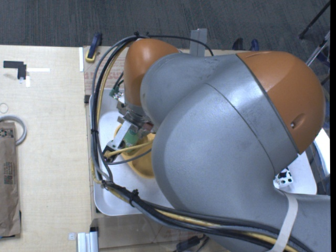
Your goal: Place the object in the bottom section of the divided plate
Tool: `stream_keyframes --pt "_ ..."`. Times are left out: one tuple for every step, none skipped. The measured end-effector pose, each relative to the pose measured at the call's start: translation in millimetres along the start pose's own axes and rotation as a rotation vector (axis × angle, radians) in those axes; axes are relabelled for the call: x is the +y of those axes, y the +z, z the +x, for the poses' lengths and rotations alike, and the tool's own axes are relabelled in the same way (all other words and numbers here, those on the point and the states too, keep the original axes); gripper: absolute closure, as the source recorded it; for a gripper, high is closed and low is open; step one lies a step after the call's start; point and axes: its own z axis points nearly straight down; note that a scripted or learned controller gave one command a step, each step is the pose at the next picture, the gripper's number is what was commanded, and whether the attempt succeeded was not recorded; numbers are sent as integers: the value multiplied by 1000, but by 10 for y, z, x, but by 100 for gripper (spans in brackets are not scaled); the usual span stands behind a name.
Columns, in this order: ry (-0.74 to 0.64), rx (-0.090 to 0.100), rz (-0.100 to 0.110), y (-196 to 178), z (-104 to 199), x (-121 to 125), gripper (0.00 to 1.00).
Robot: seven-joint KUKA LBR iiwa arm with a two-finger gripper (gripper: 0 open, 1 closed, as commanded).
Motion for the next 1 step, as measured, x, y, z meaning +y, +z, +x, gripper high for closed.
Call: stream_keyframes --pt "149 21 -5 -58 -580 -679 100"
